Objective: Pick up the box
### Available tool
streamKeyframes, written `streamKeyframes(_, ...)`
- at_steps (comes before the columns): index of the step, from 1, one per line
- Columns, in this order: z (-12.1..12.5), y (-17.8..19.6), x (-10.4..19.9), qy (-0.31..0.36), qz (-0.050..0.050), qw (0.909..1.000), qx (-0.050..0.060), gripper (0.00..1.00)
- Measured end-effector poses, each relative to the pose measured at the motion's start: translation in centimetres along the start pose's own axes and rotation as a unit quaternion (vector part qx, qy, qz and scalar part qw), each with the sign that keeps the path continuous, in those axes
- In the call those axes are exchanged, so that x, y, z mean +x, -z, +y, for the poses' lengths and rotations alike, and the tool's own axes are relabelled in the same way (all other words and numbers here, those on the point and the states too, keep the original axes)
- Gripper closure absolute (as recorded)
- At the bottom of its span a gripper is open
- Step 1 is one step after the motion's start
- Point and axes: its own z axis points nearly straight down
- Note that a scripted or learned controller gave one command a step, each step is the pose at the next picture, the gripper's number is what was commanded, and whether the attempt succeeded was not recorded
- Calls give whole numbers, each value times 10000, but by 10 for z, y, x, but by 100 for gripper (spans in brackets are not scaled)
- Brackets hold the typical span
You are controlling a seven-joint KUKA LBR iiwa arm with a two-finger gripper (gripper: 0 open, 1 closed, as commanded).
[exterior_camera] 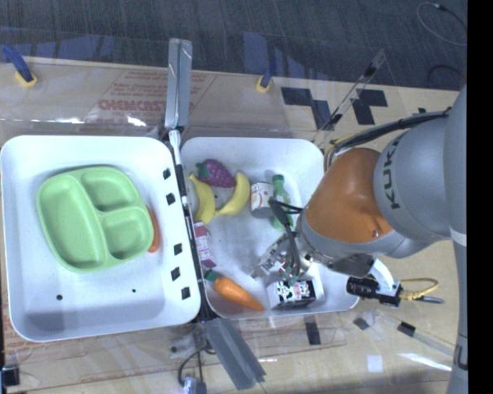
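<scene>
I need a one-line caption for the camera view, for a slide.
KUKA arm's gripper hangs over the small box beside a carrot in the right bin.

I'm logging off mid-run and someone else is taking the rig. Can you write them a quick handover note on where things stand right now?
Gripper: low in the right bin, near its front edge; whether it is open or shut can't be made out.
Box: small, black-and-white pattern, lying in the right bin's front corner, just in front of the gripper. Nothing shows it gripped.
Nearby: carrot beside the box, bananas, grapes and a bottle further back. Green tray sits in the left bin.
Done: arm brought down by the box.
Left: grip the box and lift it.
</scene>
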Motion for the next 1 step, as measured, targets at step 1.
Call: streamKeyframes(1,-43,2,-46,1100,-26,9939,-11,100)
